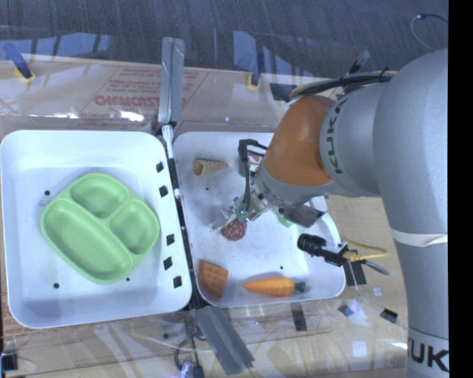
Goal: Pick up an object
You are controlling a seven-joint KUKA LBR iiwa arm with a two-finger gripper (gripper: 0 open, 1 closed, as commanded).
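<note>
Sitting mid right bin (319, 286), a small reddish round toy (234, 231) lies right under the gripper (240, 211), grip state unreadable; likely the grasp step, next needing a sure close, then lift.

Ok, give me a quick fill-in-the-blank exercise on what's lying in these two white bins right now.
1. The green divided plastic plate lies in the ____ bin as the camera sees it.
2. The orange carrot with a green tip lies in the same bin as the tan waffle-patterned piece, to its ____.
3. The plate has ____ compartments.
4. The pincer hangs just above a small round ____ item.

Missing words: left; right; three; reddish-brown
</note>
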